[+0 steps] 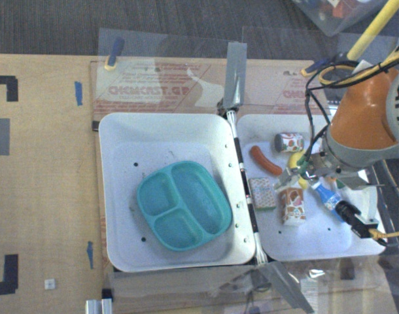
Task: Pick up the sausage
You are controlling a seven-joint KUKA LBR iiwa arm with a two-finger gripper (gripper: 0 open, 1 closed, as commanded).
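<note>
The sausage (265, 160) is a short red-orange link lying at a slant in the upper left of the right bin (317, 244). My gripper (297, 174) hangs low over the middle of that bin, just right of the sausage's lower end. Nothing shows between its fingers. The grey wrist and orange band (360, 120) rise behind it to the right and hide part of the bin's right side.
Around the gripper lie a small can (289, 142), a yellow item (295, 159), a printed carton (292, 205), a patterned packet (262, 192) and a blue-and-white item (326, 195). The left bin (121, 142) holds a teal divided plate (183, 205).
</note>
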